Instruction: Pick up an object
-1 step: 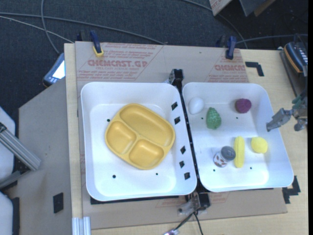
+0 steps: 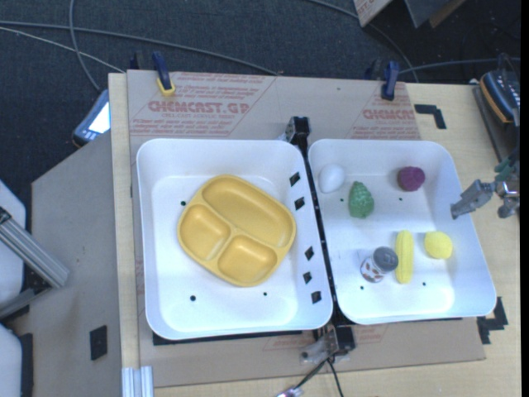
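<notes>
The right bin (image 2: 463, 300) holds several small objects. A white egg-shaped piece (image 2: 331, 177) lies at its back left, with a green bumpy piece (image 2: 360, 199) beside it and a purple ball (image 2: 411, 178) further right. Toward the front lie a small tin can (image 2: 379, 263) on its side, a yellow stick-shaped piece (image 2: 403, 256) and a yellow lemon (image 2: 438, 245). My gripper (image 2: 483, 195) hangs at the bin's right rim, right of the purple ball and above the lemon, with nothing seen in it.
The left bin (image 2: 157, 304) holds a yellow divided plate (image 2: 237, 230). A black divider strip (image 2: 310, 222) runs between the bins. Clamps (image 2: 164, 79) (image 2: 388, 81) pin the cardboard at the back edge. Cables trail over the dark floor behind.
</notes>
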Robot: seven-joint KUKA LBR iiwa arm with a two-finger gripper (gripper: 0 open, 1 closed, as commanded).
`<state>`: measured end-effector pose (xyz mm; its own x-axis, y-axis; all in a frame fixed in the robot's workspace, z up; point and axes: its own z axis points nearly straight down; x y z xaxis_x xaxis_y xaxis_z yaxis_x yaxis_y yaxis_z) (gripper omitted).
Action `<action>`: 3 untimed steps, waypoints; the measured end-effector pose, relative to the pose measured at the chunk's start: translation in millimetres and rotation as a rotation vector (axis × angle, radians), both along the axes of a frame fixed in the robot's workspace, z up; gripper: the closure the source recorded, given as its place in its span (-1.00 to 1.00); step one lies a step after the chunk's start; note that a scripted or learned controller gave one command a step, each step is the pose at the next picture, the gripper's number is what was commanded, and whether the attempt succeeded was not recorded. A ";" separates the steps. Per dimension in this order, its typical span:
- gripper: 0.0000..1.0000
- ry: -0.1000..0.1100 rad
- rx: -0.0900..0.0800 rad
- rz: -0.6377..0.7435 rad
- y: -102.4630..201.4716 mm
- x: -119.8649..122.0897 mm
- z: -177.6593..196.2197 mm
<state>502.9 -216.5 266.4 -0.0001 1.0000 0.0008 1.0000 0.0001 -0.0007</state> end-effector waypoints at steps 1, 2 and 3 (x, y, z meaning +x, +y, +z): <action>-1.00 0.005 0.003 0.000 5.7 3.0 -61.0; -1.00 0.004 0.002 0.000 5.6 9.0 -105.7; -1.00 0.002 0.003 0.000 11.7 10.7 -166.1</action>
<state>513.6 -204.8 100.3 -0.0004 1.0000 0.0042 1.0000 0.0004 -0.0026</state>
